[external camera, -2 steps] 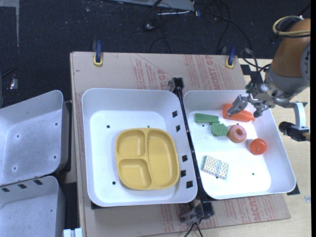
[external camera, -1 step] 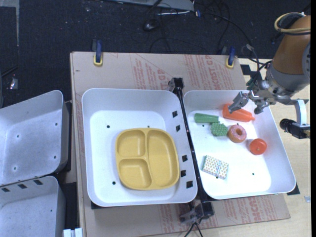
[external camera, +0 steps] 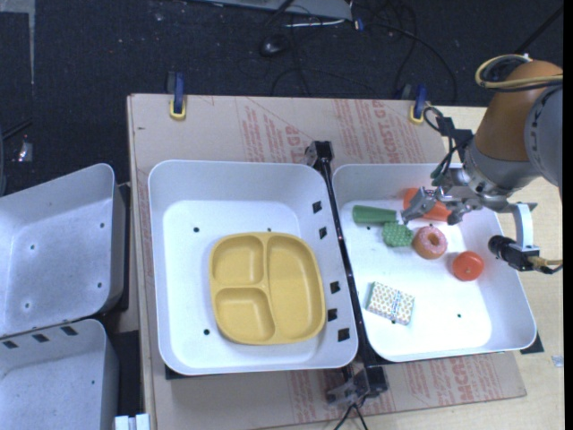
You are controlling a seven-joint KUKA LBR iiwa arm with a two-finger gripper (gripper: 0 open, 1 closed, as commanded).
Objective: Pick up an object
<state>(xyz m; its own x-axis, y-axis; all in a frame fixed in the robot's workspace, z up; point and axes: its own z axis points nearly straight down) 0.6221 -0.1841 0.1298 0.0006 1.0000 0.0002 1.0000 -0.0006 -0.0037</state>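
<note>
While poised low over the right white plastic bin (external camera: 501, 330), two-finger gripper (external camera: 436, 206) spread open, gripping nothing. Small orange object (external camera: 423, 201) right at the fingertips, far end of the bin; pink ring-shaped doughnut toy (external camera: 431, 242) just nearer the camera.

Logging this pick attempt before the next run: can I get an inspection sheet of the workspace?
Surface: bench bearing left bin and right bin.
Job's things: green block, green scrubber, donut, orange-red ball, patterned packet, orange piece in right bin.
Clutter: yellow divided plate in left bin.
End effector: over the orange piece; grip unclear.
Cables: several on floor.
Surroundings: spare white bins at left.
</note>
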